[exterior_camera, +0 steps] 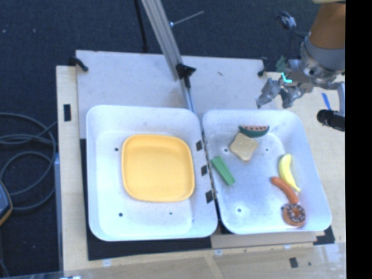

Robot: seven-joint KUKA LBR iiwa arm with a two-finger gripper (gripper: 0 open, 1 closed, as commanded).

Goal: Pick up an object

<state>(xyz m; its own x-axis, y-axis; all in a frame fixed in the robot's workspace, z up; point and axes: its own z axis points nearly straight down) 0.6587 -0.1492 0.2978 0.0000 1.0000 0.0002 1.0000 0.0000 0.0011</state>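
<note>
I see a plain yellow plate (157,167) in the white left bin (99,156). The white right bin (311,156) shows me a green block (222,171), tan bread slice (243,147), yellow banana (287,170), orange sausage (285,189), a brown doughnut (293,214) (speckled with sprinkles) and a red, green-rinded watermelon slice (254,131).

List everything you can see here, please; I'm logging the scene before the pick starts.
bins: 2, white, side by side on the bench
plate: 1, yellow, in the left bin
watermelon slice: 1, red and green, far end of the right bin
bread slice: 1, tan, just below the watermelon slice
green block: 1, green, right bin near the divider
banana: 1, yellow, right side of the right bin
sausage: 1, orange-red, beside the banana
doughnut: 1, brown, near corner of the right bin
metal pole: 1, grey, slanting behind the bins
cables: black, left floor
hand: 1, grey, above the right bin's far edge
</note>
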